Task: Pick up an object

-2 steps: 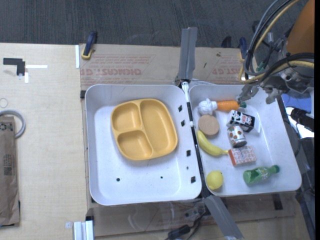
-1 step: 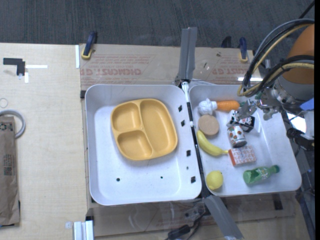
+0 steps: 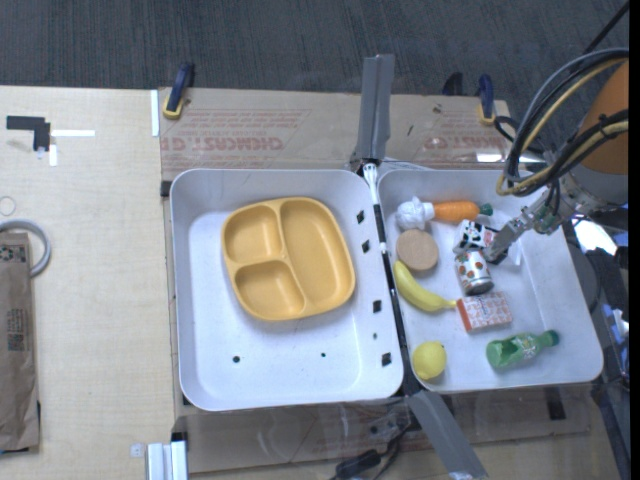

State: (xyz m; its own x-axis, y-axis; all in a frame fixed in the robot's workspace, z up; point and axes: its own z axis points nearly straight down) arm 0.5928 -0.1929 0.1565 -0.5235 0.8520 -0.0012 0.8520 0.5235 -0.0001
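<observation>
The right bin (image 3: 560, 298) holds several small objects. At its back lie a white toy (image 3: 412, 212) and a carrot (image 3: 456, 210). Below them are a brown round disc (image 3: 417, 251), a black-and-white cow figure (image 3: 470, 236) and a small can (image 3: 475, 274). A banana (image 3: 421, 290), a red box (image 3: 484, 313), a lemon (image 3: 429, 359) and a green bottle (image 3: 518, 349) lie nearer the front. My gripper (image 3: 498, 254) reaches in from the right, low over the bin, its tip just right of the can and the cow figure. Nothing is seen held in it.
The left bin (image 3: 200, 308) carries a yellow divided plate (image 3: 288, 258). A metal divider (image 3: 375, 118) rises between the bins at the back. Cables (image 3: 545, 118) loop above the arm at the right. A brown bag (image 3: 15, 338) lies on the bench at far left.
</observation>
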